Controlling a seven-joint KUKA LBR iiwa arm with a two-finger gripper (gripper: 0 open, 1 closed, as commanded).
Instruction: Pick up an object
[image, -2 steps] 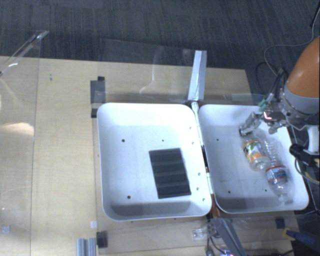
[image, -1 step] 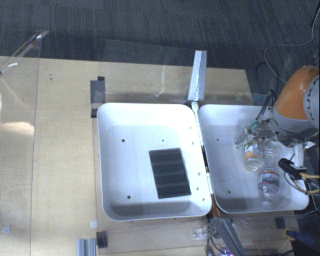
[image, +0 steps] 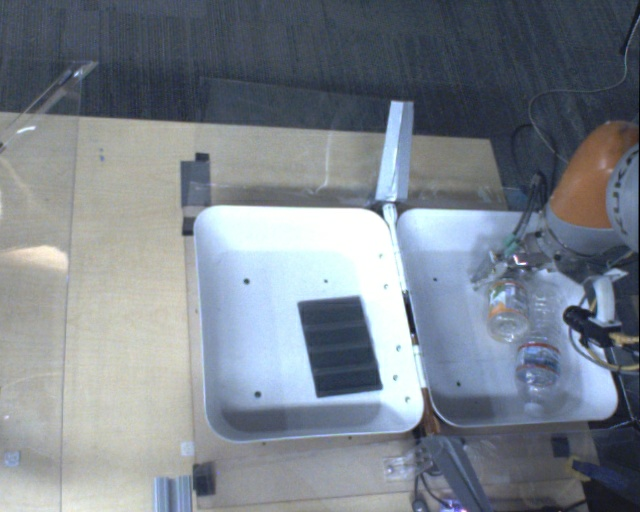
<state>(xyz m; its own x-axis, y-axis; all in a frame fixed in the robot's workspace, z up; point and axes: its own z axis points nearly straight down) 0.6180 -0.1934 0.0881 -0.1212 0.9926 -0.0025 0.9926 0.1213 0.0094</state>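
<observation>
Bottle nearest: clear plastic bottle (image: 538, 366) with a blue label, lying in the right bin (image: 450, 330) near its front right corner.
Second bottle: clear bottle (image: 507, 310), just behind and left of the first, directly under the gripper (image: 505, 262).
Fingers: over the second bottle; opening cannot be told.
Left bin (image: 250, 330): holds a black ribbed slab (image: 340, 346).
Counter (image: 100, 300): pale wood, carries both bins.

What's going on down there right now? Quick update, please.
Gripper low in right bin, fingers unclear. Clear bottles lie just below it, none seen held. Dark ridged block sits alone in left bin. Nothing blocking.
</observation>
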